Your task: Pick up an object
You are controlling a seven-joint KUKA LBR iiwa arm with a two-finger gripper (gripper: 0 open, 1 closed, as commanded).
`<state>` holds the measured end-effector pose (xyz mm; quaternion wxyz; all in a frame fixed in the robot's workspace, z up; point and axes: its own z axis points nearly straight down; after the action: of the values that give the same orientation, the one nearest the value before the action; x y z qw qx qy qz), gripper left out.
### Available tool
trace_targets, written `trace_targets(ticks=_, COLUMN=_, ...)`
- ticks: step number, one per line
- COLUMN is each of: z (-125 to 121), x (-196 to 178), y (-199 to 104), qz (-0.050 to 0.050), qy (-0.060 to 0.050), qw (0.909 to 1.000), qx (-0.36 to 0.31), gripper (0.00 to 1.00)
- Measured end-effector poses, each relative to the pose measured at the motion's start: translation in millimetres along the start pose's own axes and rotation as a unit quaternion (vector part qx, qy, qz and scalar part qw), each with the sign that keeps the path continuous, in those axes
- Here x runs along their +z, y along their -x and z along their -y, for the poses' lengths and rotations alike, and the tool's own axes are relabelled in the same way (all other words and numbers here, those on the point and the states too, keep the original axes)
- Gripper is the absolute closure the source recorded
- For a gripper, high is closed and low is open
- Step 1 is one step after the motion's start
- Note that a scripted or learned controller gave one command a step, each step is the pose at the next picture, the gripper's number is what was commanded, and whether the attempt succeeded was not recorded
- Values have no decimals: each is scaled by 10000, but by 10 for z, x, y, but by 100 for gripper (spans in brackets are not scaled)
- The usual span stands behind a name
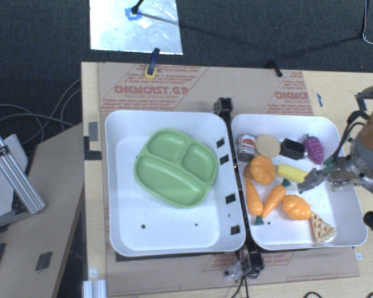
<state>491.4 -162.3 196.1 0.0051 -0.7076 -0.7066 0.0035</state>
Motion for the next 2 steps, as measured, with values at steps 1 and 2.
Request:
trace_targets(ticks=1, z=-30, x=-68, y=-7, qz=14, qy=65, qw=10000, qx=-22, gripper=0)
trace_targets(ticks=2, z=-17, x=354, y=20, qz=9, qy=55, qw=10000, qx=-12, gripper=0)
